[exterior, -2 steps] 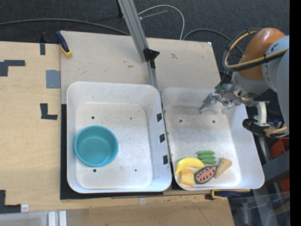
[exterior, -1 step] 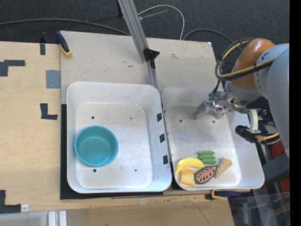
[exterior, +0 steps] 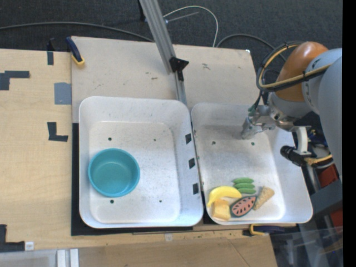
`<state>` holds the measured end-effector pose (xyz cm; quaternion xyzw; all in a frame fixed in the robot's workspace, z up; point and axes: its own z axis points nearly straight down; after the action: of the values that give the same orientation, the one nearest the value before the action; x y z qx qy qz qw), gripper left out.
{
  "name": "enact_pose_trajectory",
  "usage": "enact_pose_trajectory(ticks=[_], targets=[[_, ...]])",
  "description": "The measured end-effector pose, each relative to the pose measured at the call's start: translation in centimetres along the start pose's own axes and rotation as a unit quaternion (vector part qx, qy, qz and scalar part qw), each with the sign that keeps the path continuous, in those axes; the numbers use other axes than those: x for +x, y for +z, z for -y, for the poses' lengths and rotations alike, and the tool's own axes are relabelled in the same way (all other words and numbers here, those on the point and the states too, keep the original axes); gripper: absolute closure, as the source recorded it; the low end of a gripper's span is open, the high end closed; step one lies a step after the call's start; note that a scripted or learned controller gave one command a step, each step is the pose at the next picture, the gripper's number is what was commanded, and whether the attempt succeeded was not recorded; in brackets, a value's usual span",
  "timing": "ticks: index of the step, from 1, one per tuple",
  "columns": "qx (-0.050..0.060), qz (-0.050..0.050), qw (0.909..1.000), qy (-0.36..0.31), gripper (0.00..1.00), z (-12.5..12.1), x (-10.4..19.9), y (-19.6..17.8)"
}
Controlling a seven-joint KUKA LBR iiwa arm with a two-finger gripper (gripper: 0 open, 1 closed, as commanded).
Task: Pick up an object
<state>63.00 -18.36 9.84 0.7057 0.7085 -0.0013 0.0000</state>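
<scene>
The end effector (exterior: 251, 128) is hanging low over the upper part of the right bin (exterior: 289, 174), and whether it is open or closed cannot be told from this slant. Well apart from it, toy foods are lying clustered at that bin's near edge: a green pea pod (exterior: 243, 183), a yellow banana (exterior: 223, 194), a watermelon slice (exterior: 243, 206) and a tan cone (exterior: 264, 197). A teal bowl (exterior: 113, 172) is sitting in the left bin (exterior: 139, 109) on the tabletop (exterior: 122, 71).
</scene>
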Motion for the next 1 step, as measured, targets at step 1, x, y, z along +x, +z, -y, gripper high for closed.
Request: enact_pose_trajectory(ticks=[1], targets=[[-0.003, 0.0, 1.0, 0.001, 1.0, -0.59, 0.24, -6.26]])
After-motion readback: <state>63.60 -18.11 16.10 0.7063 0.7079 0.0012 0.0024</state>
